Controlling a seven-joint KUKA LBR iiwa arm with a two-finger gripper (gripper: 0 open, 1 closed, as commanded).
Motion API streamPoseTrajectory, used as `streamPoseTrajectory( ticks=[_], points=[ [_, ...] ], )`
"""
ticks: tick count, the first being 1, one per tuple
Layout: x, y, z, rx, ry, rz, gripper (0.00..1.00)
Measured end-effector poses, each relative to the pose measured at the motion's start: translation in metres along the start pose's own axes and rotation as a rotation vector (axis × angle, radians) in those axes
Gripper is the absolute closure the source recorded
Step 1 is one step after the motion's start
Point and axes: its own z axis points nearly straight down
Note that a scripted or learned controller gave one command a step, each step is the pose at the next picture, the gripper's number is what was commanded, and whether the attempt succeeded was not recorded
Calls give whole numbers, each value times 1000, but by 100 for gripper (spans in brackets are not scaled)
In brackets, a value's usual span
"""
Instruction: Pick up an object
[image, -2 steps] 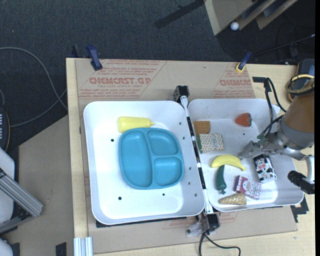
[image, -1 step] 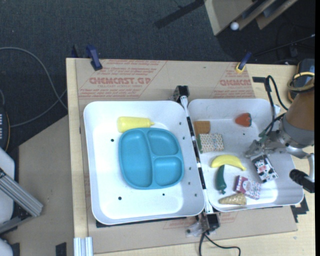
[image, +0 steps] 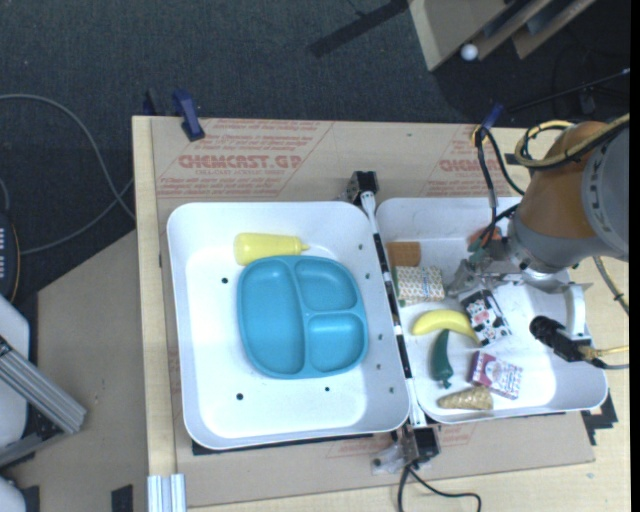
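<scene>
The right bin holds several small items: a brown block, a speckled box, a yellow banana, a green vegetable, a black-and-white packet, a purple patterned packet and a tan cone-like piece. My gripper hangs low over the middle of this bin, just above the black-and-white packet and right of the speckled box. Nothing can be seen held in it. The arm's grey and orange wrist covers the bin's far right part.
In the left bin lie a blue divided plate and a yellow bottle-shaped object behind it. A metal divider runs between the bins. Cables trail around the arm at the right.
</scene>
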Motion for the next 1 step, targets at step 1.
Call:
streamPoseTrajectory(
  ticks=[1],
  points=[
    [102, 0, -88, 1, 1, 1, 100]
  ],
)
